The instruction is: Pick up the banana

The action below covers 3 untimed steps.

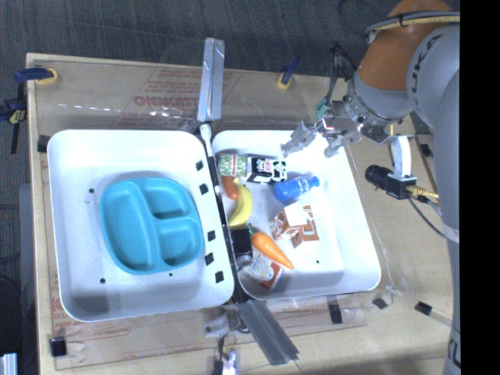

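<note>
Gripper (316, 141) open, empty, hanging over my right bin's (361, 237) far edge.
Banana (241, 207) sits wedged against the left wall; I could snag the carrot (272, 249) instead.

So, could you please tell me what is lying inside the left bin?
The left bin holds a blue divided tray, its compartments bare. Whatever lies beneath that tray is covered.

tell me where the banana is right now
The banana lies in the right bin, against its left wall beside the divider, with the carrot just below it and the blue bottle to its right.
</note>
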Tool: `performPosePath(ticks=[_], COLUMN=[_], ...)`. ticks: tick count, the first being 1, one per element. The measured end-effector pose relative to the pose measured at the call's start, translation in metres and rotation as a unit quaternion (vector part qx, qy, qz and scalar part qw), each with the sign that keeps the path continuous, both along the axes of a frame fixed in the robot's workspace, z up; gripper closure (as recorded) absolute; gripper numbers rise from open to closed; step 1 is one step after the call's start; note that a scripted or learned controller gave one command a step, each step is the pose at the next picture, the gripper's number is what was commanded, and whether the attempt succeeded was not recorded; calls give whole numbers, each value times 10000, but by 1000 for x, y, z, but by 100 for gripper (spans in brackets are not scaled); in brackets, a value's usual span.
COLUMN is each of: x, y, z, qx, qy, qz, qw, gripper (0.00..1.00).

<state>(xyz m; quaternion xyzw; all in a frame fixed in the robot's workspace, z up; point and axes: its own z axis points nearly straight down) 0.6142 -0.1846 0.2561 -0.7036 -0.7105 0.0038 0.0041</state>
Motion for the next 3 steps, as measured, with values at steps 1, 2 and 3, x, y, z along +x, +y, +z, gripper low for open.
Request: performPosePath(ticks=[1,2,3], x=[14,-13,-13], y=[67,53,53], z=[-135,-169,-164], qx=[-4,-1,4], qy=[-15,-5,36], qz=[-81,-131,-105], qw=[10000,9999,9999], gripper=[0,0,100])
